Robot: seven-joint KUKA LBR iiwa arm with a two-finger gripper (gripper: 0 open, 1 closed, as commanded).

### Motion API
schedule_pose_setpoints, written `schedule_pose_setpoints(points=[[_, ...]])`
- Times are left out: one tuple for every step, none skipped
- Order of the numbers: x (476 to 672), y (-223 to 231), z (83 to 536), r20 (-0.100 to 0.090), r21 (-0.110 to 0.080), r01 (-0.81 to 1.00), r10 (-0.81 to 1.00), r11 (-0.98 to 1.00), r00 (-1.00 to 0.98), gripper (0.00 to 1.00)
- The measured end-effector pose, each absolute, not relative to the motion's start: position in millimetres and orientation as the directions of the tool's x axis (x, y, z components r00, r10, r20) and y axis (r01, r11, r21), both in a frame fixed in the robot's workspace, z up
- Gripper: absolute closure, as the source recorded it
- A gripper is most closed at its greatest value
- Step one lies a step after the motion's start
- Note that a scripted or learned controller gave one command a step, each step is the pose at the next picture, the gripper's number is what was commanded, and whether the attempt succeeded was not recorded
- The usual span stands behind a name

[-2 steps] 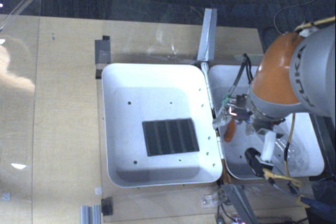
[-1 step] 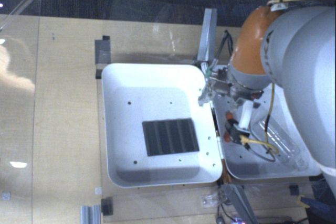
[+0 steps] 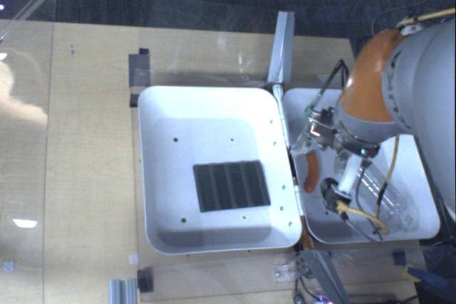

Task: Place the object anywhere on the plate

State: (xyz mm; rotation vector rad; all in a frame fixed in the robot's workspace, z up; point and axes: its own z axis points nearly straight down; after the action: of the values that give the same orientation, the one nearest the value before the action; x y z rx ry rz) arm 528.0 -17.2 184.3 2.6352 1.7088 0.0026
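A dark grey ribbed plate [image 3: 231,186] lies flat in the left bin [image 3: 164,117], toward its front middle. A small orange-red sausage-shaped object [image 3: 311,172] lies in the right bin [image 3: 420,224], close against its left wall. My gripper [image 3: 311,140] hangs over the right bin's left side, directly above the upper end of the orange-red object. The wrist and its orange band [image 3: 370,82] hide much of that bin. I cannot make out whether the object is between the fingers.
The wall between the two bins [image 3: 288,153] runs just left of the gripper. A clear, glassy item [image 3: 381,196] seems to lie in the right bin under the wrist. A metal post [image 3: 281,46] stands behind the bins.
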Motion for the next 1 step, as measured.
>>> schedule_pose_setpoints(points=[[487.4,-18.0,183.8,0.001,0.000,0.744,0.744,-0.669,0.669,0.00]])
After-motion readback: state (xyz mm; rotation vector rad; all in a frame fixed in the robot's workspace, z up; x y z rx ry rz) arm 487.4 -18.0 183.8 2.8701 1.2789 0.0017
